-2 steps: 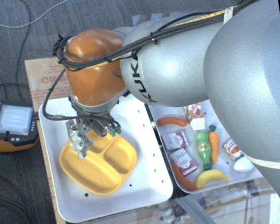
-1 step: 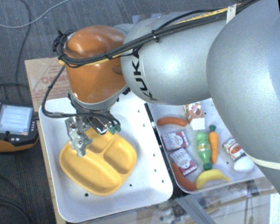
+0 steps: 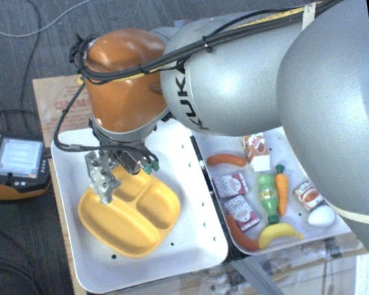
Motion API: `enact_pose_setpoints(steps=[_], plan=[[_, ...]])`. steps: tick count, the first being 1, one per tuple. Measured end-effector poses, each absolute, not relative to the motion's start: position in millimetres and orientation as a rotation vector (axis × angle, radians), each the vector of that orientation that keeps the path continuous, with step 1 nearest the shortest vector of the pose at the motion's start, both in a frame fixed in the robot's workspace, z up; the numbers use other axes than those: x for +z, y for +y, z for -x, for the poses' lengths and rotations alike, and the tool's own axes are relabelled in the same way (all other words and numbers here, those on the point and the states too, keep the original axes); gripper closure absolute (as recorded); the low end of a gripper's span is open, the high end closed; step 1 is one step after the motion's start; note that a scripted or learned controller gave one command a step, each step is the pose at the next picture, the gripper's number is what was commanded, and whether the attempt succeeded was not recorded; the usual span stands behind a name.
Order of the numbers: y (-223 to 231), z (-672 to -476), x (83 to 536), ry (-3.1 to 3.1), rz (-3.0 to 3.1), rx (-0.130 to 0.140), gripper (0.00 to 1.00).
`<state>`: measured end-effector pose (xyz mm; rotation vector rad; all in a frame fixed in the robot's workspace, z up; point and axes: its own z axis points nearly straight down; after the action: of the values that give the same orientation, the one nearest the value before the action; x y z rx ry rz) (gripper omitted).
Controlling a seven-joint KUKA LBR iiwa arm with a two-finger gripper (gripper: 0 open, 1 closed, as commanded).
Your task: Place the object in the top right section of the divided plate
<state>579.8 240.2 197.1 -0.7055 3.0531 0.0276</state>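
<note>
A yellow divided plate (image 3: 129,225) lies tilted in the left white bin (image 3: 93,272), with one large section toward the lower left and two smaller ones toward the upper right. My gripper (image 3: 105,182) hangs over the plate's upper left rim, below the orange wrist band (image 3: 122,84). It hides part of the plate's upper section. I see no object clearly between the gripper's tips from this angle.
The right bin (image 3: 279,137) holds several toy foods: a sausage (image 3: 226,160), a carrot (image 3: 282,189), a green bottle (image 3: 268,196), a banana (image 3: 279,234), an egg (image 3: 321,216) and red packets (image 3: 231,186). The bulky grey arm (image 3: 281,58) covers the upper right. A pendant (image 3: 10,164) lies off the bench, left.
</note>
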Motion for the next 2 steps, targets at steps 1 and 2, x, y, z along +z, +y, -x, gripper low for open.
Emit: enact_pose_setpoints(steps=[1,2], plan=[[235,-587.0,114,3.044,0.775,0.008,1.0],[234,-576.0,182,2.84,1.336,0.004,1.0]])
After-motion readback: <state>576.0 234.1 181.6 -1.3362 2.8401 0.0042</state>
